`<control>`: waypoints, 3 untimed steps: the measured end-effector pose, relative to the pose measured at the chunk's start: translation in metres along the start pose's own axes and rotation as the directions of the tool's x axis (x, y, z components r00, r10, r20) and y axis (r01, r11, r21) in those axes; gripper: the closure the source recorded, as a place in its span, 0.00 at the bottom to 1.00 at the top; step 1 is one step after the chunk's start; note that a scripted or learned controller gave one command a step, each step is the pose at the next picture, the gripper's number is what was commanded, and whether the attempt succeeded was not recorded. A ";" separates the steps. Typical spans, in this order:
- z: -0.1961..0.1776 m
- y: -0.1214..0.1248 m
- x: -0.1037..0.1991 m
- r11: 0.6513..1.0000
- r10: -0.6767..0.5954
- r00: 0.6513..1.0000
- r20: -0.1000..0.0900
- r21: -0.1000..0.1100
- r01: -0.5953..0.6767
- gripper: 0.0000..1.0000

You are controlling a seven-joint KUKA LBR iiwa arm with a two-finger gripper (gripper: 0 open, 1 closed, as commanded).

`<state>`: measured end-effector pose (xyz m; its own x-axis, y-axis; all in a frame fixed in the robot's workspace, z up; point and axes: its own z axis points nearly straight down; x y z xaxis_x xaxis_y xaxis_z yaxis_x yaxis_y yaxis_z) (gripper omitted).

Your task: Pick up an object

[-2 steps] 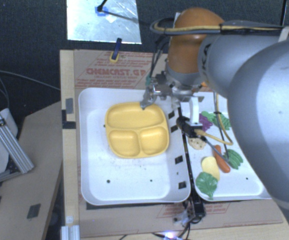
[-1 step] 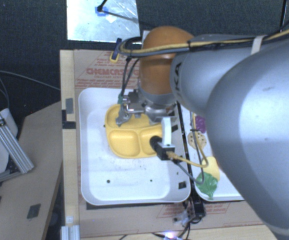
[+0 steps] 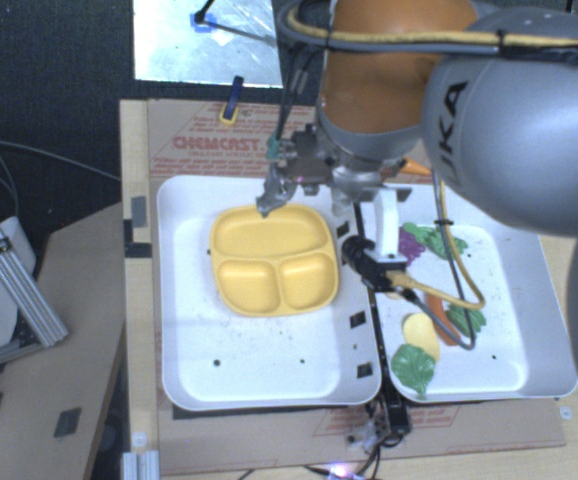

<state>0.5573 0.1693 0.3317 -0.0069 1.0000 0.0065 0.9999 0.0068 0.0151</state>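
Yellow tray point(image 3: 272, 261) in white bin point(image 3: 184, 298); grey arm point(image 3: 509, 138), orange band point(image 3: 394, 53).

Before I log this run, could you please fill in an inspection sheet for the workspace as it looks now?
Surface: two white bins, left bin and right bin, on a cardboard sheet.
Job's things: yellow divided tray in the left bin; purple grapes, green leaf, yellow piece and other toy food in the right bin.
Clutter: blue-and-yellow item on the cardboard.
Grippers: gripper at the tray's far rim; nothing seen held.
Cables: yellow hose looping over the right bin.
Surroundings: foil sheet, metal frame.
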 end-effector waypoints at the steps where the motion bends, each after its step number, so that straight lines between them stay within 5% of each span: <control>1: 0.017 -0.053 0.049 1.000 -0.002 1.000 0.005 0.017 0.002 0.00; 2: 0.189 -0.073 0.040 1.000 0.006 1.000 0.011 0.028 -0.007 0.00; 3: 0.248 -0.007 -0.032 1.000 0.012 1.000 0.007 0.009 -0.012 0.00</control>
<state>0.5540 0.1389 0.0834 0.0047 1.0000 0.0001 1.0000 -0.0047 0.0057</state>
